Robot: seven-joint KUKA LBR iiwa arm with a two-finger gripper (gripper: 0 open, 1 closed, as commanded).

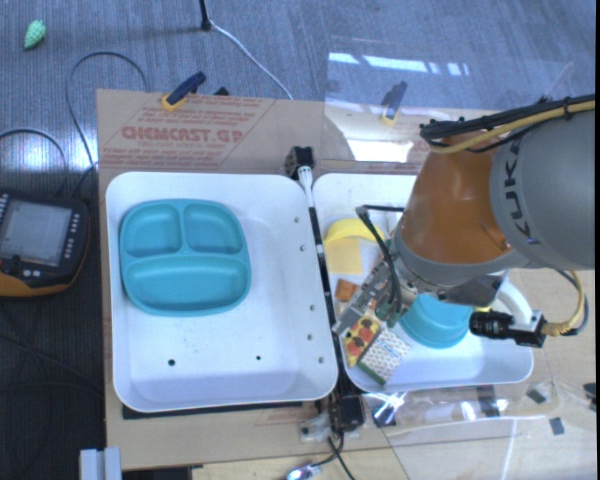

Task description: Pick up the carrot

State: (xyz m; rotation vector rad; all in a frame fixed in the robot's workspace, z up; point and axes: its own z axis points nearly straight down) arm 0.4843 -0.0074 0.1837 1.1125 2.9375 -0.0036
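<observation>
Camera view, from above at a slant. Two shallow white bins sit side by side on the counter [180, 133]. The left white bin [280, 298], centre-left of the frame, carries a turquoise three-compartment plastic plate [185, 256]. The right white bin [500, 368], centre-right, is largely covered by the grey arm with its orange band [460, 218], which enters from the frame's right. Below the wrist, the end effector [380, 298] hangs low over the bin's left half, among a yellow rounded object [348, 243], a blue round cup [435, 320] and a flat patterned packet [372, 353].

Whether the end effector is open, closed or gripping anything cannot be told: its tips are lost against the clutter. A small orange piece [346, 291], probably the carrot, lies just left of the end effector, near the bin's left wall; its long axis is too small to judge. A short leftward shift appears needed before any grasp.
</observation>
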